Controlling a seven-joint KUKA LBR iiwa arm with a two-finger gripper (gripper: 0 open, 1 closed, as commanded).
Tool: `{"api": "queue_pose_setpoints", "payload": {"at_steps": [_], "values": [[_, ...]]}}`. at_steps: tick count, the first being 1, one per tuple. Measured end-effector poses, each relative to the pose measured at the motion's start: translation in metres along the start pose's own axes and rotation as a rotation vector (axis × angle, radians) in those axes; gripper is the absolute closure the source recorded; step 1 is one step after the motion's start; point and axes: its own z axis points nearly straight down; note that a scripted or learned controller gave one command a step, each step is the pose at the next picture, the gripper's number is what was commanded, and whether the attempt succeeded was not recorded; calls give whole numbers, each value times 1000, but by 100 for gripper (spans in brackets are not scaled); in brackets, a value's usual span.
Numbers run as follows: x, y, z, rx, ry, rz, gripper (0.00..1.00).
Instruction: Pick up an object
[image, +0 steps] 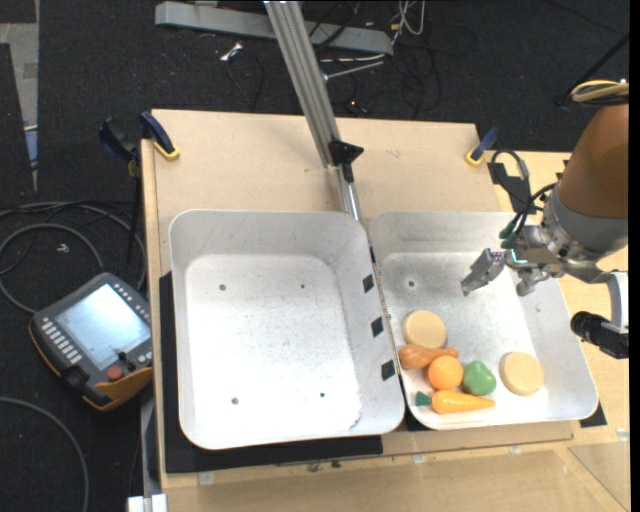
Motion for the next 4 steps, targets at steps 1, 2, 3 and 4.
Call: {"api": "queue_pose_setpoints", "payload": {"at_steps": [1, 2, 3, 4], "values": [[0, 1, -2, -4, -1, 2, 0], [-2, -1, 62, 2, 0, 4, 0], [-3, -5, 124, -1, 0, 5, 0], [-3, -2, 135, -8, 1, 3, 0]]}}
